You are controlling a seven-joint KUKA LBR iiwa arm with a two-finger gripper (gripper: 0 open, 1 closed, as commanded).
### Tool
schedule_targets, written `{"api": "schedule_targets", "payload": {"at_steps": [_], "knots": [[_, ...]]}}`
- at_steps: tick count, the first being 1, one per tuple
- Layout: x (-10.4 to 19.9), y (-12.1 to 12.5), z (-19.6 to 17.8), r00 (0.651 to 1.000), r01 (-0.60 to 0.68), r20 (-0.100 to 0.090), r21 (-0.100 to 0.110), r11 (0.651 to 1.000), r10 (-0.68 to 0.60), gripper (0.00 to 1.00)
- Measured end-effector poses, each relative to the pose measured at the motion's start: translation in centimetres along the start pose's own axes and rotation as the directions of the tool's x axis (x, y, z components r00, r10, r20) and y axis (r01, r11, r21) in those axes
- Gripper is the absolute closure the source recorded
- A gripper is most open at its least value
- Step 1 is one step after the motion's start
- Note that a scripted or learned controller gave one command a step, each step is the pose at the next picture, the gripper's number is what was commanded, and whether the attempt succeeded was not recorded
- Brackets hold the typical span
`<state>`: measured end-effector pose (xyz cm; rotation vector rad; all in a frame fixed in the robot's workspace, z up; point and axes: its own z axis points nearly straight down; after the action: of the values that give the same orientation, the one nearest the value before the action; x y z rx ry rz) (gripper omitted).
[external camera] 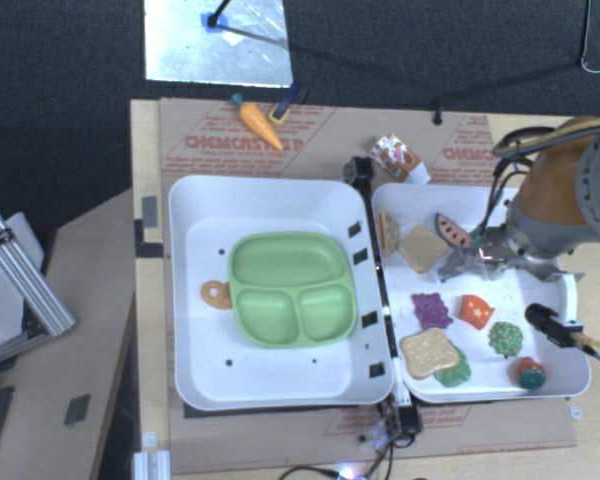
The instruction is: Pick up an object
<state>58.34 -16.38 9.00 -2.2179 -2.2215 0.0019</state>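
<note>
The right bin (578,368) holds several toy foods: a tan bread slice (421,248), a watermelon wedge (452,232), purple grapes (432,310), an orange-red piece (476,311), a green broccoli (505,338), a toast slice on a green leaf (432,353) and a red and green fruit (528,372). My gripper (464,262) hangs low over the upper middle of this bin, just right of the bread slice and below the watermelon wedge. Nothing shows held in it. The grey arm with its orange band (560,183) comes in from the right.
The left bin (195,208) carries a green divided plate (290,288) and a small orange ring (216,294) beside it. Behind the bins lie a toy carrot (259,124) and a small red and white packet (397,157). A silver sheet (218,26) lies at the back.
</note>
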Motion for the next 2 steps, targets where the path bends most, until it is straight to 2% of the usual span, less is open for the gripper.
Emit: {"api": "schedule_targets", "payload": {"at_steps": [1,2], "knots": [[0.0,0.1,0.5,1.0,-0.001,0.001,-0.003,1.0,0.001,0.0],[0.0,0.2,-0.6,1.0,-0.001,0.002,-0.007,1.0,0.001,1.0]]}}
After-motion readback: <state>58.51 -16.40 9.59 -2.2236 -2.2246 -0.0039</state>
